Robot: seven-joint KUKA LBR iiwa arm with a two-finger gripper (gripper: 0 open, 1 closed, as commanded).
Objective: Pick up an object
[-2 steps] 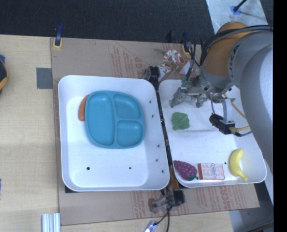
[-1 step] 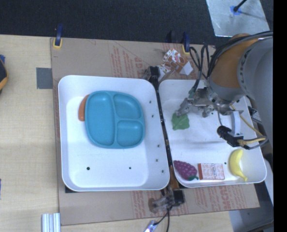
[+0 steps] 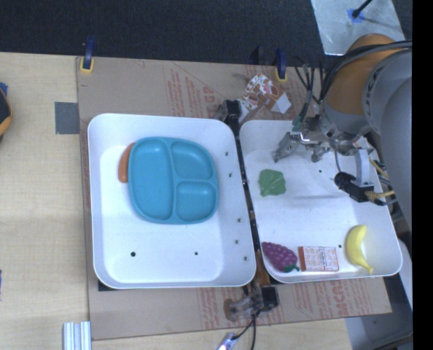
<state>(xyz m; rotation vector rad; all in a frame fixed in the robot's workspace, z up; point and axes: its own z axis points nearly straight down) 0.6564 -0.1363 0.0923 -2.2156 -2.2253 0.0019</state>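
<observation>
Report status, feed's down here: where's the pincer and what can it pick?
Pincer over right bin's far end, nothing seen in it. Green piece nearest; grapes, card, banana along near edge. Nothing in the way.

Lab bench (image 3: 34, 217), clamped cardboard (image 3: 165, 86)

The wooden bench (image 3: 34, 217) carries a cardboard sheet (image 3: 173, 93). On the sheet sit two white bins, the left bin (image 3: 114, 268) and right bin (image 3: 311, 203), touching. Grey tape (image 3: 67, 117) lies left.

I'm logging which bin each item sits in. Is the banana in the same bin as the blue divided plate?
No. The banana lies in the right bin, while the blue divided plate sits in the left bin.
</observation>
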